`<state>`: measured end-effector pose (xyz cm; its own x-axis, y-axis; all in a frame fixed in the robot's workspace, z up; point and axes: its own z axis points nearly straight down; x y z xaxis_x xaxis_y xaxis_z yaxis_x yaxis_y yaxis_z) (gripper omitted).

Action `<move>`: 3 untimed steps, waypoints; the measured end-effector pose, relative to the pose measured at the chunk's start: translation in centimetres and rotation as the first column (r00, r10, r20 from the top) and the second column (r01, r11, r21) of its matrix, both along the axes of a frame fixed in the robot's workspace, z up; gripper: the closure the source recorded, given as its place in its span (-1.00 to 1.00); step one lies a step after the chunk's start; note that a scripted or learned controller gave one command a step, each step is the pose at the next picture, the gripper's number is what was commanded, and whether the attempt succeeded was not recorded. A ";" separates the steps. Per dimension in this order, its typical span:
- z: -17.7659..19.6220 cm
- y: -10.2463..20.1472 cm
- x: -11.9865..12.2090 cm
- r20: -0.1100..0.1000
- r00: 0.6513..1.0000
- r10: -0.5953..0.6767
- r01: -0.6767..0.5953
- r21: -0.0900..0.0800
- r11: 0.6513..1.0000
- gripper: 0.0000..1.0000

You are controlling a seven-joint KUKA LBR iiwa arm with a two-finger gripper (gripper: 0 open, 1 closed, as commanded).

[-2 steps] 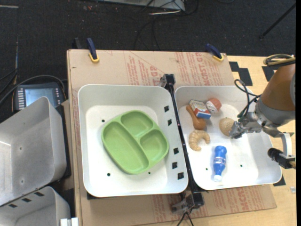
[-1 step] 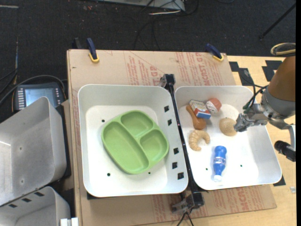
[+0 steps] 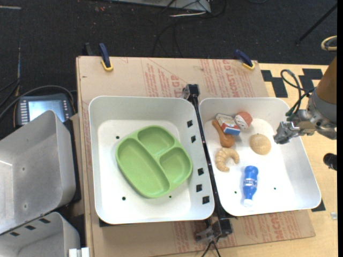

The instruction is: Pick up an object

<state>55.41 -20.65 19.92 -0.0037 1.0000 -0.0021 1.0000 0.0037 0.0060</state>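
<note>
A: Where is the tool (image 3: 282,134) right now?

B: Over the right edge of the right bin (image 3: 308,165); it points left toward the objects; whether it is released or clenched I cannot tell, since that part is small and blurred; nothing can be made out in it.

A: And the things it could pick?

B: All in the right bin; a round tan ball (image 3: 260,144) lies nearest the tool, just left of it and apart from it; a croissant (image 3: 226,158) lies left of the ball; a blue bottle (image 3: 249,183) lies nearer, its white cap toward the near rim; a brown piece (image 3: 224,134), a small carton (image 3: 231,126) and a red-and-white can (image 3: 244,119) cluster at the far left of that bin, touching one another.

A: The left bin (image 3: 102,143)?

B: It holds a green divided tray (image 3: 154,161), lying flat; both bins sit on the brown bench (image 3: 139,76).
</note>
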 end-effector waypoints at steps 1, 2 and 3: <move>5.3 -0.8 -0.5 0.000 1.000 -0.001 0.001 -0.001 1.000 1.00; 5.0 4.0 -1.9 -0.007 1.000 0.003 -0.003 0.003 1.000 1.00; 4.6 8.5 -2.9 -0.007 1.000 0.003 -0.003 0.003 1.000 1.00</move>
